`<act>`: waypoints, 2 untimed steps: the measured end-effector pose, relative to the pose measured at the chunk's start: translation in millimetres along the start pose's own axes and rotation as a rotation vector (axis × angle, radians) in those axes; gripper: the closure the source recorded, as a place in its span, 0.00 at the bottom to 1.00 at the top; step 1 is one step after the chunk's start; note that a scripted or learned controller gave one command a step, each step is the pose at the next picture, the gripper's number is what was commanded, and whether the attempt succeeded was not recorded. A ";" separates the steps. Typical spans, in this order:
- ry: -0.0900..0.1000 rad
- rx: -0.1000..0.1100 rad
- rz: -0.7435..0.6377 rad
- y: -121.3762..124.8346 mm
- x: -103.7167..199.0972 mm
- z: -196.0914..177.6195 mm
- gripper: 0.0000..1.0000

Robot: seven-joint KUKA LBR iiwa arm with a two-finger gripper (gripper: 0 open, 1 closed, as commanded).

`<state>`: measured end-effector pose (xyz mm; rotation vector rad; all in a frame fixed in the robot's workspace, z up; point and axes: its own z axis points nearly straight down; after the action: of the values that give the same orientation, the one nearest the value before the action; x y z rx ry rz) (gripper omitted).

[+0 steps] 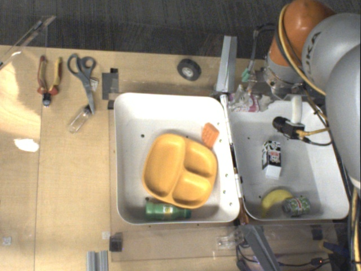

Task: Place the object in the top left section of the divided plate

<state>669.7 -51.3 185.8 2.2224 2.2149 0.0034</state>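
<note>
so the gripper (248,97) is at the right bin's (316,168) top left corner; i cannot tell its jaws. the small carton (272,158) looks light, stiff; hold its long sides.

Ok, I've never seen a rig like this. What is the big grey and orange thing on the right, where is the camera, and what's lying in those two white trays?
The grey and orange thing is a robot arm reaching in from the right; the one camera looks down at a slant. Its gripper sits at the right bin's top left corner, too cluttered to tell whether it holds anything. The left bin holds a yellow divided plate, an orange piece against its upper right rim and a green bottle below it. The right bin holds a small black and white carton, a banana and a green can. On the bench outside lie scissors, pliers and a tape roll.
</note>
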 end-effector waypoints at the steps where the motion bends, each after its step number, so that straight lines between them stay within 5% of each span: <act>1: 0.002 -0.002 0.026 -82.8 16.8 -18.2 1.00; 2: 0.002 0.001 -0.205 -130.0 56.6 1.1 1.00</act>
<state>539.9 5.7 184.1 1.9854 2.4325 0.0042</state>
